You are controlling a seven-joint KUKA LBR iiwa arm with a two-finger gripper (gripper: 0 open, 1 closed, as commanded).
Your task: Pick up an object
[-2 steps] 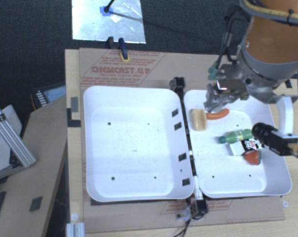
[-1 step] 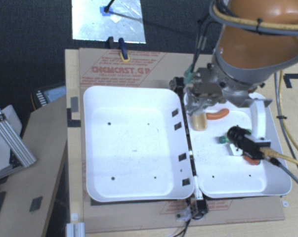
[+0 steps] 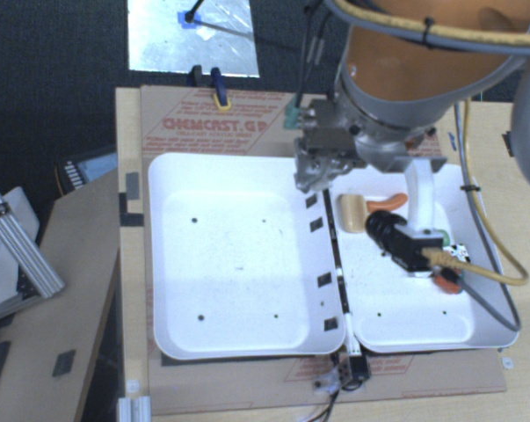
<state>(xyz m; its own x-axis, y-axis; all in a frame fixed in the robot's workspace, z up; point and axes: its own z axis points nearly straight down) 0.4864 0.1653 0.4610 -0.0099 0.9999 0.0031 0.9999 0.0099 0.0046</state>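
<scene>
**A:** Start at the left. What's there?

**B:** The left bin [image 3: 221,262] spreads away to the view's left of the claw [image 3: 310,181]. The claw hangs over the seam between the two bins, up near their far rim.

**A:** Released or clenched?

**B:** I cannot tell. Its tip is dark and crowded from this angle.

**A:** And what is there to pick?

**B:** Just right of the claw and slightly nearer the camera, a tan block [image 3: 351,214] lies in the right bin [image 3: 405,328], close to the seam. An orange curved piece [image 3: 389,202] sits just beside the block, on the side away from the claw. Further right and nearer the camera, well apart from the claw, a red-orange piece [image 3: 449,281] is partly hidden.

**A:** Which would handle best?

**B:** I'd guess the block. It looks small, stiff and light, with flat sides, so closing across its short width should seat squarely. The curved piece looks like smooth, light plastic and is likelier to slip. If it's chosen, I'd take it across the narrow middle.
</scene>
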